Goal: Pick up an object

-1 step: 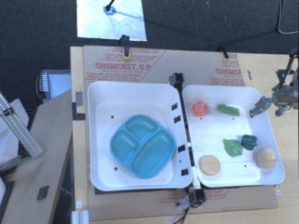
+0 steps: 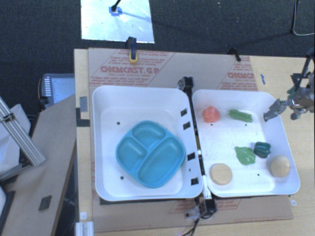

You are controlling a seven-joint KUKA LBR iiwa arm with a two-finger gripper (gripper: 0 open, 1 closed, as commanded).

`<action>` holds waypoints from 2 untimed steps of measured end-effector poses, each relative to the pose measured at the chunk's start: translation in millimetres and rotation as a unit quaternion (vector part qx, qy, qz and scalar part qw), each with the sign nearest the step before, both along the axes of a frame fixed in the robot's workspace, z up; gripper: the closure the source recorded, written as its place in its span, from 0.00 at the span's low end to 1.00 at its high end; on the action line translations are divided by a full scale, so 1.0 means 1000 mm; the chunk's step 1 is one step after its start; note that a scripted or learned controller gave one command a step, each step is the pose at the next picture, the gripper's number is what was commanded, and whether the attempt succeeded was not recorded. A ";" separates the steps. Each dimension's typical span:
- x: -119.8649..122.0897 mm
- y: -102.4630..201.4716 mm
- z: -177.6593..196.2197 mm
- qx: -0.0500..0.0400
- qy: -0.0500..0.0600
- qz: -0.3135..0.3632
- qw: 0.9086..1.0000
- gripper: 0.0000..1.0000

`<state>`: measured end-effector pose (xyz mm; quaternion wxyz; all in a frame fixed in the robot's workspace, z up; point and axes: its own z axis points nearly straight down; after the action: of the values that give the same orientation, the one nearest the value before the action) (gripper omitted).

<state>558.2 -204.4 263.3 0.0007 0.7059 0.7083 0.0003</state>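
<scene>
Pincer (image 2: pixel 273 113) is hovering at three o'clock over the right bin's (image 2: pixel 246 193) rim, carrying nothing; whether it's apart or together, nobody can tell. Inside are sitting an orange piece (image 2: pixel 211 114), green pieces (image 2: pixel 240 115), two tan rounds (image 2: pixel 221 174). Blue plate (image 2: pixel 149 153) is filling the left bin (image 2: pixel 106 132).

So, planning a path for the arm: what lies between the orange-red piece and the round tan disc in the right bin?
In the camera view, only bare white bin floor lies between the orange-red piece and the round tan disc.
</scene>
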 end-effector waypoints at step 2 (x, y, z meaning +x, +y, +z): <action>0.011 0.004 -0.097 0.000 0.001 -0.001 1.000 0.00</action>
<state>568.7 -200.6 166.1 -0.0005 0.7065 0.7077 -0.0005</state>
